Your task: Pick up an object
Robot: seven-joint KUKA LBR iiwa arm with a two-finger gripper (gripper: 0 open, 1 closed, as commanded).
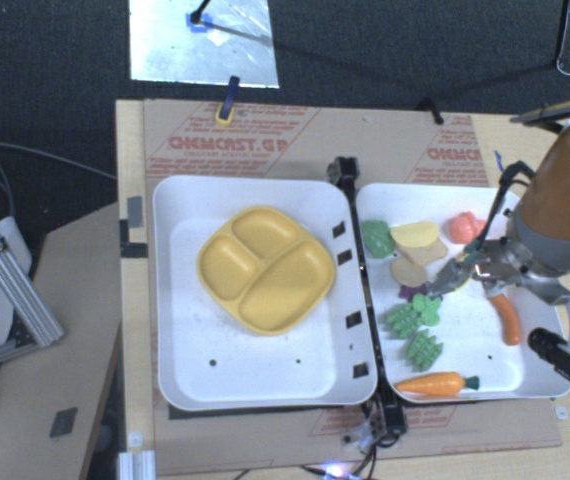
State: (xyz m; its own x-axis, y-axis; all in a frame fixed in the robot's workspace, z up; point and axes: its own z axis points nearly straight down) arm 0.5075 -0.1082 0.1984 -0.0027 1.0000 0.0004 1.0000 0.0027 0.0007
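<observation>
Toy food (417, 320) crowding right bin (535, 378), claw (443, 283) among it, grip unclear, divided plate (266, 268) left.

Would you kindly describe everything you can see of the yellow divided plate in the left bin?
The yellow plate is a rounded-square dish, seemingly matte plastic, split by raised ridges into three compartments: two smaller and one larger. It lies flat, turned diagonally, near the middle of the left bin, resting on the bin's floor. Nothing lies in it, and nothing else touches it.

"CHEMCAST GP" in red, cardboard sheet (265, 138)
</observation>
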